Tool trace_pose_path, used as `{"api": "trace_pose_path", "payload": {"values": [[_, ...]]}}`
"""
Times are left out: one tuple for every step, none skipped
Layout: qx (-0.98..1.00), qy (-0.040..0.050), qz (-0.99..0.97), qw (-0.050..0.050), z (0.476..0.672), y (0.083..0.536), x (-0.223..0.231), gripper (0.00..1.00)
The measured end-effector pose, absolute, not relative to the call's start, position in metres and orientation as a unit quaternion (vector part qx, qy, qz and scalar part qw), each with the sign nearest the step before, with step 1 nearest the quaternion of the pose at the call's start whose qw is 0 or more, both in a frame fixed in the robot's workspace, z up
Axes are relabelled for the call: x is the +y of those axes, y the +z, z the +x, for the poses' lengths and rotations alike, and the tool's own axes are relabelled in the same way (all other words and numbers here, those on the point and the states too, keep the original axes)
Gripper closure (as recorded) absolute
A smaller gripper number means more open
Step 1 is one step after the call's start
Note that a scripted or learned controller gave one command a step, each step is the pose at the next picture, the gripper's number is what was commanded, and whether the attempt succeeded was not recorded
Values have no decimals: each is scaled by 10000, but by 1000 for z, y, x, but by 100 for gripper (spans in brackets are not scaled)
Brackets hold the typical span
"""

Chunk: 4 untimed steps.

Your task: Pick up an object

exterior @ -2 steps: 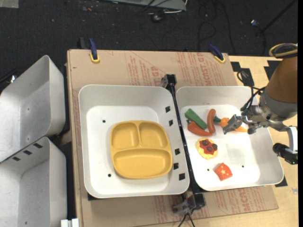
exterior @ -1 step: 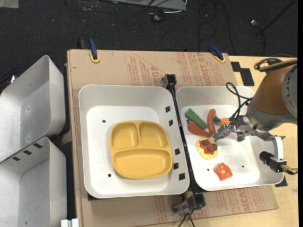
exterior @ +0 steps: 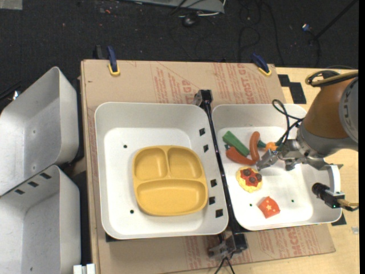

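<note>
1. Pincer (exterior: 263, 161) first: we find it low in the right bin (exterior: 296, 210), at the end of the grey arm (exterior: 328, 124) that comes in from the right of the frame. Its tip points toward the left of the frame. We cannot tell how it is set, since the metal blurs together at this size.

2. Just below and to the left of that tip lies the yellow toy with a red and dark top (exterior: 250, 179), the thing we judge nearest. It is roundish, so it offers no clear long axis. It seems just beside the tip, but we cannot say whether they touch.

3. Above and to the left of the tip, three long pieces cluster: an orange sausage shape (exterior: 254, 144) standing nearly upright in the frame, a green strip (exterior: 235, 141) slanting down to the right, and a red-orange piece (exterior: 238, 156) under them.

4. Further out, toward the lower right of the frame, a red block (exterior: 268, 206) sits apart from the rest.

5. In the left bin (exterior: 114, 124) rests a yellow divided plate (exterior: 169, 180), well apart from the pincer.
</note>
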<state>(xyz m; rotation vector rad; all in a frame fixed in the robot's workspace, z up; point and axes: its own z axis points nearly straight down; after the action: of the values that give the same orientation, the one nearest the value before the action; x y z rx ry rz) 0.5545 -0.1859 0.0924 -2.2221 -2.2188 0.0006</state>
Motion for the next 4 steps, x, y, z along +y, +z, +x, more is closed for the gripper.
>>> {"api": "trace_pose_path", "payload": {"values": [[-7068,-3,-7074,-4,555,103,-186,100],[-7077,-13,-7065,-34,563,155,-194,100],[-7085,-17,-7057,-37,572,215,-190,100],[-7082,-10,-7061,-27,573,246,-190,100]]}}
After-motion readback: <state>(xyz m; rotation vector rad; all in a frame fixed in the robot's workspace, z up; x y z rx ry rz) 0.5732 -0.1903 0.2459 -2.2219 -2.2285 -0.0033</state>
